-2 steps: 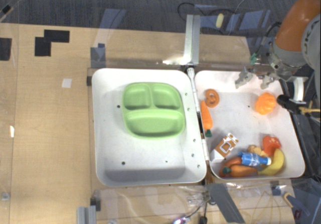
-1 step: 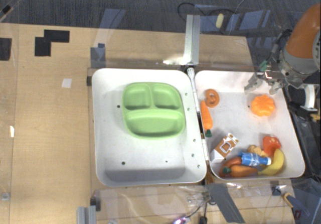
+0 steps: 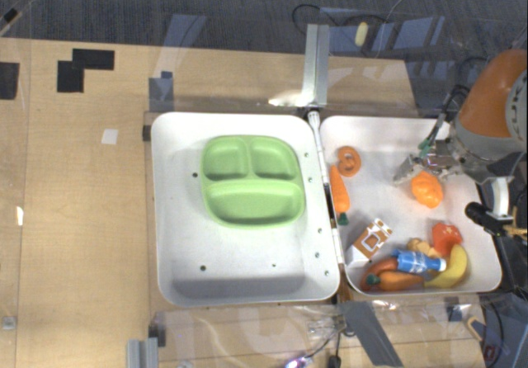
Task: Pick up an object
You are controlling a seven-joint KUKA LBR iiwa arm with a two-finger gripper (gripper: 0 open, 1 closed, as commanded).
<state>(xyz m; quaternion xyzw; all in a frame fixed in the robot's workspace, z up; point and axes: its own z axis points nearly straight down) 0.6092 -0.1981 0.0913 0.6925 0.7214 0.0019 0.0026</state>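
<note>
While grey metal two-finger gripper (image 3: 426,167) hangs over right white bin (image 3: 388,131), fingers spread apart just above round orange plastic fruit (image 3: 426,190); nothing between them.

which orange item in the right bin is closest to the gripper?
The round orange fruit, right beside the gripper; the carrot and orange ring lie farther left.

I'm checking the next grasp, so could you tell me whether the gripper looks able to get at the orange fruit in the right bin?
Probably yes. The gripper hangs right above the orange fruit, which lies alone on bare floor of the right bin, apart from the pile along the near edge.
</note>
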